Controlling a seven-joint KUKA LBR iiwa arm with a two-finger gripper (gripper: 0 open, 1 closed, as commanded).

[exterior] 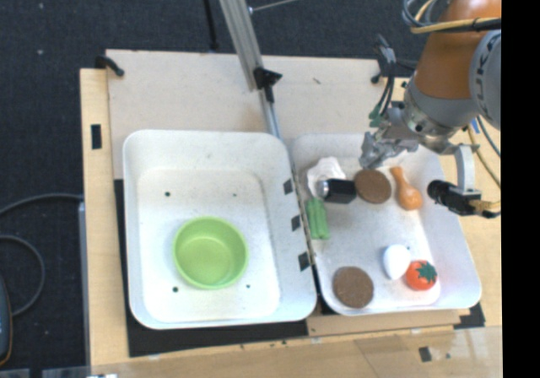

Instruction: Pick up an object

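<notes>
My gripper (377, 153) hangs over the back of the right bin (456, 241), just above a brown disc (373, 186). To the right of that disc lies an orange carrot-shaped piece (406, 190). On the disc's left, a black block (340, 191) rests against a white crumpled item (324, 172). A green stick (317, 218) lies along the bin's left wall. Near the front are a second brown disc (353, 286), a white egg shape (394, 261) and a red fruit with a green top (421, 275). I see nothing held in the gripper.
The left bin (143, 157) holds a green bowl (210, 251) toward its front. A slanted metal rail (243, 30) rises behind the gap between the bins. The arm's orange band (451, 39) sits at the upper right.
</notes>
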